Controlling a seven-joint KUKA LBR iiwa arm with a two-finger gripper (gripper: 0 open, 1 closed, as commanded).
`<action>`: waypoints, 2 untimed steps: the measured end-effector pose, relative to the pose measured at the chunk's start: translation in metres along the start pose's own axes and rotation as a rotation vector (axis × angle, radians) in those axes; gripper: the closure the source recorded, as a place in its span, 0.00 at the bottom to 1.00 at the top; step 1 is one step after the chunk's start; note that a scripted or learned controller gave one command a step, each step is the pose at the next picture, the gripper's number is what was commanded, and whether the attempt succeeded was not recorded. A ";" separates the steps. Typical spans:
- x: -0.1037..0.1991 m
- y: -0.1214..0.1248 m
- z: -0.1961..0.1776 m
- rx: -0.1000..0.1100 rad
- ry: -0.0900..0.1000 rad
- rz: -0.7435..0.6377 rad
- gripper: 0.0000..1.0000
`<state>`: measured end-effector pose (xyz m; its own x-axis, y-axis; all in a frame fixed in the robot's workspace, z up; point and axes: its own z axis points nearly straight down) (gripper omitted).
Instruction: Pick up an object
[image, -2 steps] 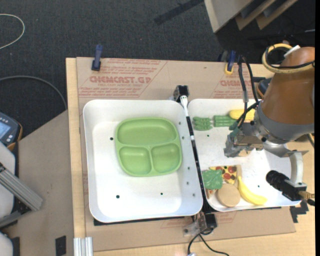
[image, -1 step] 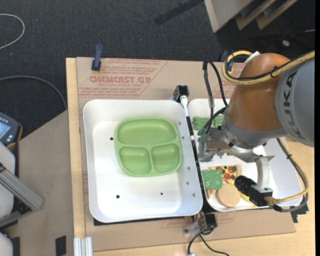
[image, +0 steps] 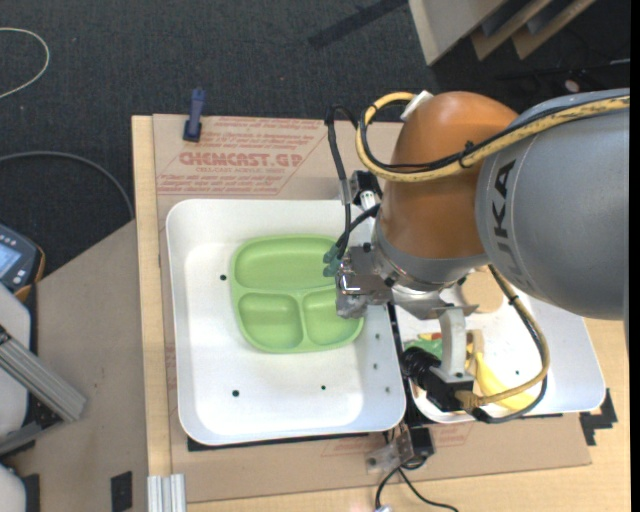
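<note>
A light green divided plate (image: 285, 290) lies flat in the left white bin (image: 200, 330), slightly toward its back right. My gripper (image: 348, 288) hangs low over the plate's right rim, close to the wall between the bins. The arm's orange band and grey body hide most of the right bin (image: 580, 385). A yellow banana-like object (image: 497, 388) lies in the right bin near its front, partly hidden behind the wrist. Beside it, a small red and green thing (image: 424, 346) peeks out from under the arm.
The bins rest on a brown cardboard sheet (image: 250, 150) with red lettering. A small blue clip (image: 194, 113) lies at the sheet's back left edge. Bare white floor shows in the left bin in front of and left of the plate.
</note>
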<state>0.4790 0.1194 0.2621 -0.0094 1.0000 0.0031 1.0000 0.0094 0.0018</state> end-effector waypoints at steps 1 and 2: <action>-0.075 0.013 -0.006 -0.001 -0.006 0.018 1.00; -0.064 0.007 -0.170 -0.018 0.001 0.007 1.00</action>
<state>0.4861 0.0550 0.4321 -0.0024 1.0000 0.0040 0.9998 0.0023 0.0201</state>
